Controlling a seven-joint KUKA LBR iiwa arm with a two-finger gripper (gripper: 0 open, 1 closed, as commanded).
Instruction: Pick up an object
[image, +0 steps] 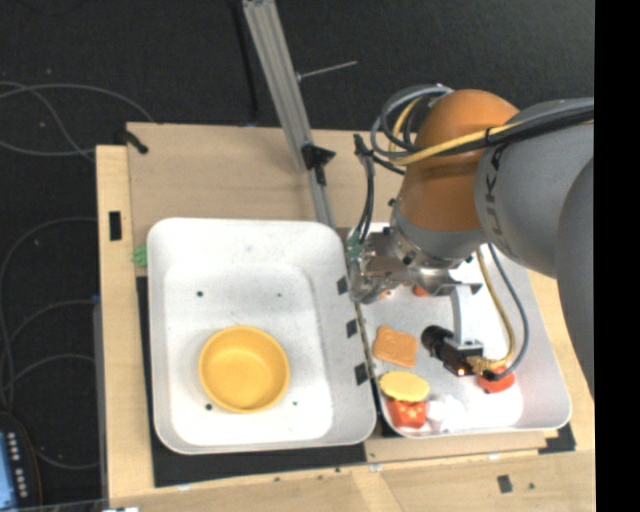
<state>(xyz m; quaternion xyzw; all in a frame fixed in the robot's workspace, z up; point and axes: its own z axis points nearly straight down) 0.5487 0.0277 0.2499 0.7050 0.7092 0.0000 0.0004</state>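
Observation:
My gripper (368, 283) hangs over the far left corner of the right bin (540, 395), close to the wall it shares with the left bin. A tan square slab (395, 347) lies just in front of it, on the bin floor. Nearer the front edge sits a red object with a yellow top (405, 396). A small red-orange object (497, 378) lies to the right of these. The arm's orange wrist hides the back of the right bin.
A yellow bowl (244, 369) sits in the front part of the left bin (200, 260). A slanted metal rail (290, 110) crosses the bench behind the bins. The wooden bench top (200, 170) shows around both bins.

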